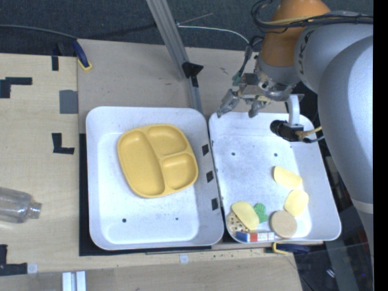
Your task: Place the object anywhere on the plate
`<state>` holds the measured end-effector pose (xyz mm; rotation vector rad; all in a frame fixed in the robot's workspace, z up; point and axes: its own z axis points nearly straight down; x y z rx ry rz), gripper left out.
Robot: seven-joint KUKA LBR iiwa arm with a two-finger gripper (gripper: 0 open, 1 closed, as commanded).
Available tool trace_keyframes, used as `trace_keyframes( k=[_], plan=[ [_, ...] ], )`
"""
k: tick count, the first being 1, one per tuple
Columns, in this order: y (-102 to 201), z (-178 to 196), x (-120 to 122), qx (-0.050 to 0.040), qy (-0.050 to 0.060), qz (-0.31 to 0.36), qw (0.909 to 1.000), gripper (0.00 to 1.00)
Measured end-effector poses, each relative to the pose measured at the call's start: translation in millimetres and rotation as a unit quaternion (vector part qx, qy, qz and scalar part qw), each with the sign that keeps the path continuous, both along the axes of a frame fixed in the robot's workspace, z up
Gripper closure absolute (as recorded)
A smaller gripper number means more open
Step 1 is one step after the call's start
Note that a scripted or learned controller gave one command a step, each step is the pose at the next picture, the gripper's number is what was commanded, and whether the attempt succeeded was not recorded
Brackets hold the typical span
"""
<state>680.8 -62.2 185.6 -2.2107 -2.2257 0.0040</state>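
- A yellow three-compartment plate (157,160) lies flat in the left white bin (104,223), in its far half.
- The loose objects that could go on it sit in the right white bin (242,162), well to the plate's right and nearer the camera than it.
- Closest to the plate on that side is a pale yellow speckled piece (244,214), with a small green item (260,211) touching its right side.
- Further right of the plate, a tan round disc (283,224) rests by the bin's near wall, with a pale yellow oval piece (296,202) touching it on the far side.
- A second pale yellow piece (287,176) lies just beyond that one, about level with the plate's near edge.
- A red, white and blue strip (254,237) lies along the right bin's near rim.
- The gripper (238,109) hangs to the plate's upper right, over the far-left corner of the right bin, its fingers (224,107) spread with nothing between them.
- The grey arm (339,71) with its orange band (291,23) fills the space further right of the plate.
- A clear plastic bottle (18,206) lies on the bench well to the plate's left.
- A metal rail (167,26) slants across the bench beyond the plate.
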Motion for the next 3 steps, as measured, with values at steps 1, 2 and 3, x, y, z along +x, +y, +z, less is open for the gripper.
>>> trace_keyframes(
  k=[1, 2, 3],
  plan=[
    [57, 3, 0, 0.0000, -0.001, 0.000, 1.0000, 0.00],
    [35, 62, -45, -0.0006, -0.003, -0.003, 1.0000, 0.00],
    [75, 32, -32, -0.0007, 0.000, -0.001, 1.0000, 0.00]
  ],
)
